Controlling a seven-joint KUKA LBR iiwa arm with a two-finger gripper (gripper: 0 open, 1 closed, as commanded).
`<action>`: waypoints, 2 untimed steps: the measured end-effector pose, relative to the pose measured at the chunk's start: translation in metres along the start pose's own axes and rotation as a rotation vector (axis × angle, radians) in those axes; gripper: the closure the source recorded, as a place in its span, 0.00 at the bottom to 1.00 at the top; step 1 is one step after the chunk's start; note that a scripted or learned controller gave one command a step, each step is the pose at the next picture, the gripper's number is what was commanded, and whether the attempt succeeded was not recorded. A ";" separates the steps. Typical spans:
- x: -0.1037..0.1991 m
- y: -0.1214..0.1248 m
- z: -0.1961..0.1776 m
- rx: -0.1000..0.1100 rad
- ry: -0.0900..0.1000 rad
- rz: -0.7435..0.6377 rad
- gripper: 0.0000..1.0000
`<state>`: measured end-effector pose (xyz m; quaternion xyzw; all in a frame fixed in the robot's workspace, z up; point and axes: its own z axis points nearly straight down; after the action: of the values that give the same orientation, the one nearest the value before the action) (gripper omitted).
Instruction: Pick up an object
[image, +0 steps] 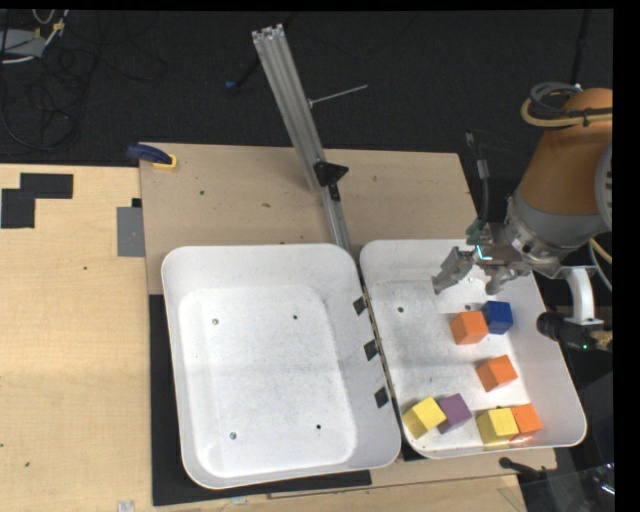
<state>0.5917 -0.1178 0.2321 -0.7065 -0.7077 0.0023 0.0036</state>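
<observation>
We see the arm (562, 180) reaching in from the right, its bulk cut off by the frame edge, and its gripper (478, 276) hanging over the upper part of the right bin (400, 262). The fingers (452, 270) look spread apart with nothing between them, though they are small and partly blurred against the white floor. Just below the gripper sit an orange cube (467, 327) and a blue cube (498, 316), touching each other. Further down lies another orange block (496, 372). Along the near wall we make out a yellow cube (425, 415) beside a purple one (455, 410), then a yellow block (496, 425) against an orange one (526, 418). The left bin (200, 265) sits alongside.
</observation>
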 end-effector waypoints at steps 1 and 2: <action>-0.001 0.001 -0.003 -0.005 -0.001 0.003 0.00; 0.001 0.002 0.062 0.001 0.000 0.002 0.00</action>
<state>0.5933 -0.1167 0.1699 -0.7072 -0.7070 0.0028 0.0040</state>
